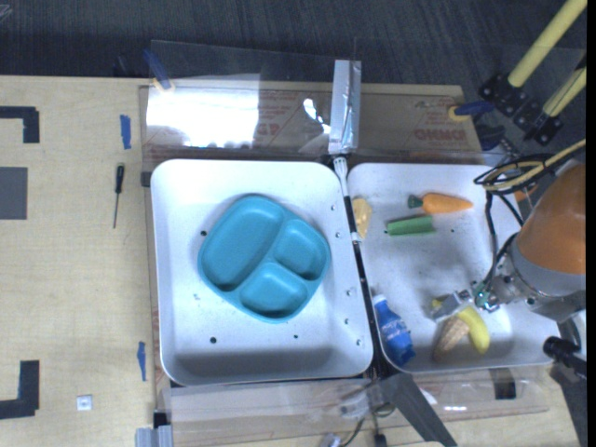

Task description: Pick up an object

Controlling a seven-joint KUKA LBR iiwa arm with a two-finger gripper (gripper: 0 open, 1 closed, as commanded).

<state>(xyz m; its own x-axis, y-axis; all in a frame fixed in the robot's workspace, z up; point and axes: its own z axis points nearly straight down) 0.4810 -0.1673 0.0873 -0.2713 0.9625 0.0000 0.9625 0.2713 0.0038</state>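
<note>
The right bin (419,268) holds several small objects. An orange carrot (447,203) and a green stick-shaped piece (410,224) lie near its far edge. A pale yellow piece (361,215) rests against its left wall. A blue bottle (393,331) lies at the near left corner. A yellow banana (478,331) and a tan cone-shaped item (451,336) lie side by side at the near edge. My gripper (453,302) is low in this bin, just above the banana and cone. The arm's orange band (559,231) sits to its right.
The left bin (186,324) bears a blue divided plate (265,256) at its middle. A ridge (354,250) divides the two bins. A clear panel and a metal post (345,105) stand behind them. Cables and yellow struts (549,35) crowd the far right.
</note>
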